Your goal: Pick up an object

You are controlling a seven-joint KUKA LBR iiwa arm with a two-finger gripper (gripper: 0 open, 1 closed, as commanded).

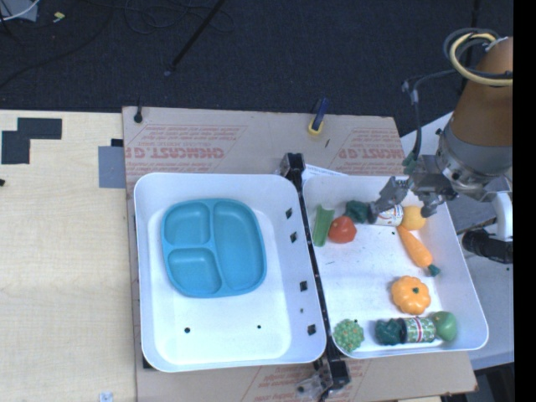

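camera view, gripper [410, 198] fingers spread, low over right bin's [469, 283] far edge beside lemon [412, 218], carrot [415, 248] near right wall, bare floor mid-bin, blue tray [213, 247] in left bin [151, 308]

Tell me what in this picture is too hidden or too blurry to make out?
- Gripper in the camera view: its own dark metal hides whether the jaws grip anything.
- Small white object beside the yellow toy: partly covered by the gripper, unidentifiable.
- Bottle label: too small to read.
- Arm: upper part cut off by the right edge.
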